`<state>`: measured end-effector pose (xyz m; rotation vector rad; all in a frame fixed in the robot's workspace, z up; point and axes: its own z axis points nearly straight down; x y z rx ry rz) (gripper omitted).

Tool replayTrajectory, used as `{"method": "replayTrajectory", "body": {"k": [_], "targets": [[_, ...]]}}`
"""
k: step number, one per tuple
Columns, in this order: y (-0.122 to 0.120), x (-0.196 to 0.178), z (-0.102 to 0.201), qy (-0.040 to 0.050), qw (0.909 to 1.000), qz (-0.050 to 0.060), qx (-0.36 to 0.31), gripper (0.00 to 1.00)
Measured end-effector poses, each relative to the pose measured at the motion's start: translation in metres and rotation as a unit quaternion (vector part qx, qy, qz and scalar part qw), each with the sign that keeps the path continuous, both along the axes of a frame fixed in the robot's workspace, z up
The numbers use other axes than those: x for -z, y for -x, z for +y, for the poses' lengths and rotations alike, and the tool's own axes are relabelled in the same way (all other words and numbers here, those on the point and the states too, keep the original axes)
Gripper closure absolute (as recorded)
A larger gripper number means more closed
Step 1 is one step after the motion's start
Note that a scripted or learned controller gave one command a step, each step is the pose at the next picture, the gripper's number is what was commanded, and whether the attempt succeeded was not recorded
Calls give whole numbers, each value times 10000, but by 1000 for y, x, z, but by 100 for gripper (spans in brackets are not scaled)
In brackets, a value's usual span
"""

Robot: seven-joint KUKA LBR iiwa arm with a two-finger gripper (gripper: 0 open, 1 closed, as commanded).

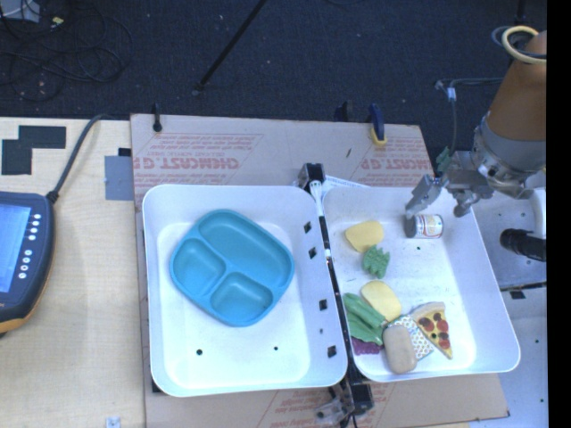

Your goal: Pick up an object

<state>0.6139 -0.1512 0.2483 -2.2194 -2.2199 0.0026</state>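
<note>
A small silver can [429,226] lies on its side near the far end of the right bin [495,324], and it is the object closest to the tool [441,200]. The tool hangs just above and beside the can, with one grey finger coming down at the can's left end and another to its upper right. The fingers are spread apart and nothing sits between them; whether either one touches the can cannot be told.

Just left of the can, apart from it, lies a pale yellow lump [364,235], and a small green leafy piece [376,260] sits right below that. Farther toward the near end a second yellow piece [382,300] rests against a bunch of green and purple strips [361,321]. Beside them a tan bread-like piece [401,345] touches a pizza slice [434,327]. This cluster is well apart from the can, and the white floor around the can is bare on its right and near sides.

A black hinge strip [323,266] divides the two bins. The left bin [169,346] holds a blue divided plate [232,267]. Both bins sit on a cardboard sheet [232,154] on the bench [71,346], with a handheld control pendant [20,252] at the far left.
</note>
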Motion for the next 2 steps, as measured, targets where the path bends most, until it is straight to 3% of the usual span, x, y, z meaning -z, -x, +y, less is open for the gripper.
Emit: {"method": "replayTrajectory", "body": {"k": [1,2], "targets": [[-28,106,-65,6,10000,26,14,0],[-30,89,-63,4,10000,-2,4,100]]}}
